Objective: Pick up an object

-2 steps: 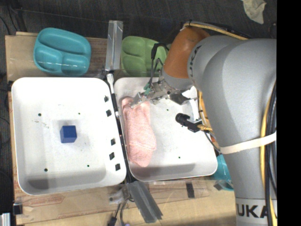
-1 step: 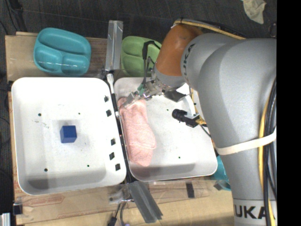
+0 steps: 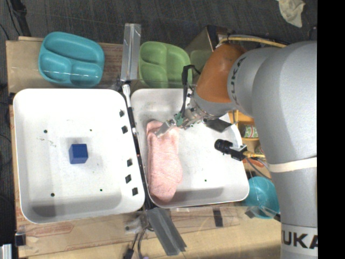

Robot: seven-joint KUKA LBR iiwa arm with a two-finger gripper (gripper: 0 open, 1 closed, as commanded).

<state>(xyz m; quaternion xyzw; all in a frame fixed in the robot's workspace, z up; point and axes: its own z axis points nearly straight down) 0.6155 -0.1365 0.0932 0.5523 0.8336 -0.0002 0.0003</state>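
Across the bench, two shallow white bins are sitting side by side, the left bin [image 3: 32,144] and the right bin [image 3: 215,190], with a grey divider strip and small black clips running along the seam between them. Beyond their far edges, a teal moulded tray [image 3: 71,58] is lying on the wooden board at the left and a green moulded tray [image 3: 161,62] is lying just behind the right bin. A crumpled pale rag [image 3: 290,7] is resting on the dark floor at the far right. The grey arm [image 3: 280,101], with its orange band [image 3: 215,77], is reaching in from the right and covering much of the right bin's right side; a black cable is looping down beside the band, and a black fitting [image 3: 229,148] is sticking out over the bin floor below the wrist. The gripper [image 3: 178,121] is hanging over the far left part of the right bin, right at the far end of a pink cloth [image 3: 163,161]; whether it is closed, apart or pinching the cloth is something I cannot tell from this angle. The pink cloth is lying lengthwise along the right bin's left wall, soft, fuzzy-looking and bunched, stretching from far to near. A small blue cube [image 3: 78,153] is sitting alone on the left bin's floor, well apart from the gripper.
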